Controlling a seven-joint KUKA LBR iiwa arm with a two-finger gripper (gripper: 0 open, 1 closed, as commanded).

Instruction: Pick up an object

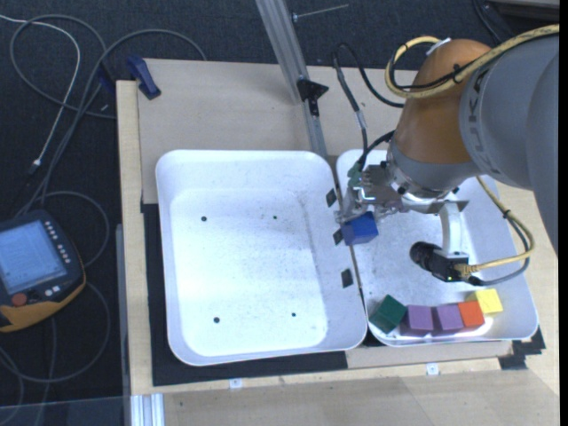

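- The left bin (240,256) has a bare floor, open to reach from above.
- The right bin (510,322) is crowded: a row of blocks (435,316) lines its near wall, touching one another.
- The arm (461,122) overhangs its far half.
- A slanted metal pole (288,51) crosses the surface (222,105) far of the bins.

Two shallow white plastic bins side by side: the left bin (244,264) and the right bin (510,313); five small blocks in all: one blue cube (359,229) up at the gripper (362,209), one green cube (388,312), one purple cube (420,319), one orange cube (469,312), one yellow cube (489,303); one grey arm with an orange band (444,105); one handheld control pendant (35,269) off the bench; one blue clamp (142,76) at the bench corner.
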